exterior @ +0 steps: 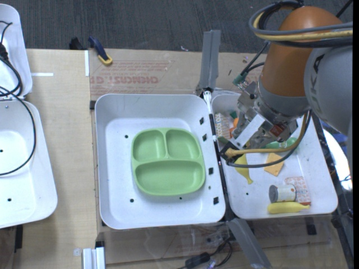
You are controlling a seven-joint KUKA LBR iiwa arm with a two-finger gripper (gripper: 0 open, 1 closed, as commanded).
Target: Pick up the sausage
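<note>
Presently, two shallow white bins are observed side by side on the desk (pixel 61 66). The left bin (pixel 109 167) is occupied by a green divided plate (pixel 168 162), which lies flat near the bin's middle with its three compartments facing up. The right bin (pixel 320 198) is partly covered by the arm (pixel 300 55), whose orange band is seen above the wrist as it reaches in from the right. The hand (pixel 242 134) is found low over the upper left part of the right bin, close to the wall shared with the left bin; whether it is spread or pressed together cannot be told, as the wrist, cables and fittings obscure it. Nothing is seen held in it. A yellow wedge-shaped item (pixel 244 171) lies just below the hand, and an orange wedge-shaped piece (pixel 275 165) lies beside it to the right. A green item (pixel 280 145) is partly hidden under the wrist. Nearer the front edge, a small grey and white cylindrical item (pixel 282 193) rests beside a patterned packet (pixel 300 186), and a yellow banana-like item (pixel 288 207) lies just below them. The sausage cannot be identified with certainty among the contents of the right bin. A blue and yellow clamp (pixel 99 51) is noted on the desk behind the left bin.
</note>
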